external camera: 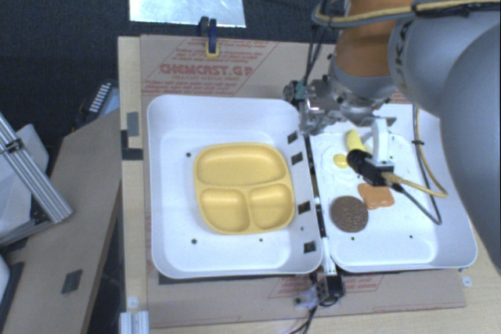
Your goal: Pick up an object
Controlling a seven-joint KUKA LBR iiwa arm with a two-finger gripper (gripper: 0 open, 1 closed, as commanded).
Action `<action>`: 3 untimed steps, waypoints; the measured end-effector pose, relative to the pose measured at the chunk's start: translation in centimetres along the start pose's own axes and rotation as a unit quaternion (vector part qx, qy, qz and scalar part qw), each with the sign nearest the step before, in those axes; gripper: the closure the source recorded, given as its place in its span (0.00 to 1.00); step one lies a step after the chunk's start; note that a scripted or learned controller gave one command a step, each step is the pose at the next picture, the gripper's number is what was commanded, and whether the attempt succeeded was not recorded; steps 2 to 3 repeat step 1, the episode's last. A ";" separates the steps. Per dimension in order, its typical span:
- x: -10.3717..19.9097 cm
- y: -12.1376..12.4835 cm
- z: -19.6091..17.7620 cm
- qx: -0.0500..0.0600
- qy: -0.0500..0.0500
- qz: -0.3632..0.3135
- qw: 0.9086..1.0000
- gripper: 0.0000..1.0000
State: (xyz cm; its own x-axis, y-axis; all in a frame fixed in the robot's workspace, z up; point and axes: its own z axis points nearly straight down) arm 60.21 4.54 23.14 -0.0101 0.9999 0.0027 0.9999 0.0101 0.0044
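Four small things lie in the right bin (407, 240), any one of them fair game: a brown disc (349, 213) nearest the front, an orange piece (378, 196) just beside it and perhaps touching, a small yellow blob (340, 161) further back, and a yellow stick (354, 139) behind that. All sit toward the bin's left half, near the wall it shares with the left bin (172, 138).

Gripper (311, 112) hangs at the back left corner of the right bin, over that shared wall, closest to the yellow stick. You cannot tell from here whether it is spread or pressed together; the wrist hides it. Nothing is seen held.

Risks, as I judge them:
- Disc and orange piece look flat. A closing grip may skate over them and come up with nothing.
- Those two lie so close that going for one may shove the other.
- The stick and blob sit near the wall; a descent there may strike the rim instead of the target.

Room: the right bin's right half and front are bare floor, so approach from that side is open. The arm (446, 51) already overhangs it. The left bin holds a yellow divided tray (239, 188), centred, with bare margin all round; its raised rim would give you a fair edge to pinch.
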 end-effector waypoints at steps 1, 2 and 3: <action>5.3 1.1 0.5 0.001 0.000 0.000 1.000 1.00; 5.3 1.1 0.5 0.001 0.000 0.000 1.000 1.00; 5.3 1.1 0.5 0.001 0.000 0.000 1.000 1.00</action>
